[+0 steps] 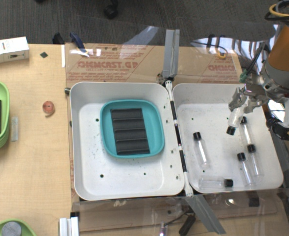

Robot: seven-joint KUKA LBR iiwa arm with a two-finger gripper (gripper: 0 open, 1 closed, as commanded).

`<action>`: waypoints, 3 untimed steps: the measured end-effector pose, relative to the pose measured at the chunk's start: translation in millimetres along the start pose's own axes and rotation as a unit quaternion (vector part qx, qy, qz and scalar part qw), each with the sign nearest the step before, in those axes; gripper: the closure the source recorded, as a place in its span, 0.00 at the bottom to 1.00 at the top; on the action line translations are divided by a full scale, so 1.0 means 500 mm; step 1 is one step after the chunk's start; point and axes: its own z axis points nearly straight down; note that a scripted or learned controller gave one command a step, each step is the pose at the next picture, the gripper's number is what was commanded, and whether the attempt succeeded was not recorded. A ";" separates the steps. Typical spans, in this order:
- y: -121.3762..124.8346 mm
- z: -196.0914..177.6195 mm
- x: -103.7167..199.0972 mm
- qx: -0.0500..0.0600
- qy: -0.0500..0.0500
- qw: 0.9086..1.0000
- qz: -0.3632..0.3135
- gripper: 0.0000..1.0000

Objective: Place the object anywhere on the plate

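Note:
A teal plate (155,132) with a dark ridged insert lies in the left bin (85,146). My gripper (241,105) hangs over the upper right part of the right bin (213,102). It is shut on a clear vial (235,119) with a black cap. The vial tilts down and to the left from the fingers, cap end lowest, and it looks lifted off the bin floor. The plate is well to the left of the gripper, across the divider between the bins.
Several more clear vials with black caps lie in the right bin: one at centre (200,147), two toward the right wall (246,137) (243,167), one along the front wall (215,183). A green tray (1,97) sits at the bench's far left.

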 end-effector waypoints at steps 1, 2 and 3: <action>0.000 0.000 0.000 0.000 0.000 1.000 0.000 0.00; 0.043 0.020 -0.086 -0.001 0.000 1.000 -0.002 0.00; 0.020 -0.192 -0.089 0.000 0.000 1.000 0.009 0.00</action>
